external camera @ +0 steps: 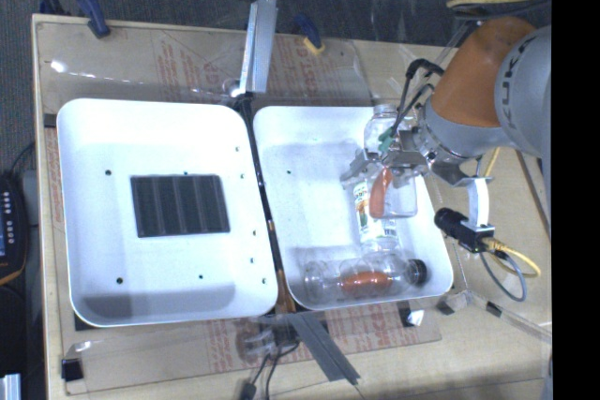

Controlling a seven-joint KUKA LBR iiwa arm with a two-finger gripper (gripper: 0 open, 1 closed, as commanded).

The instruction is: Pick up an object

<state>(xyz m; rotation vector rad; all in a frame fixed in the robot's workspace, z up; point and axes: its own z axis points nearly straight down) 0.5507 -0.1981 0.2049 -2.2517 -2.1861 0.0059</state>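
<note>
A clear plastic bottle (pixel 377 218) with an orange mark on its label lies lengthwise along the right bin's right side. A second clear bottle (pixel 361 278) with an orange label and a dark cap lies crosswise at that bin's near wall. My gripper (pixel 387 156) hangs low over the upper part of the lengthwise bottle, at or just above its surface. The gripper body hides that part of the bottle. I cannot tell whether anything is held.
The left bin (pixel 94 201) holds a flat dark ribbed rectangle (pixel 179 205). The arm's orange band (pixel 473 80) and grey wrist lean over the right bin's (pixel 291 155) right rim. A black and yellow cable fitting (pixel 469 232) lies just outside that rim.
</note>
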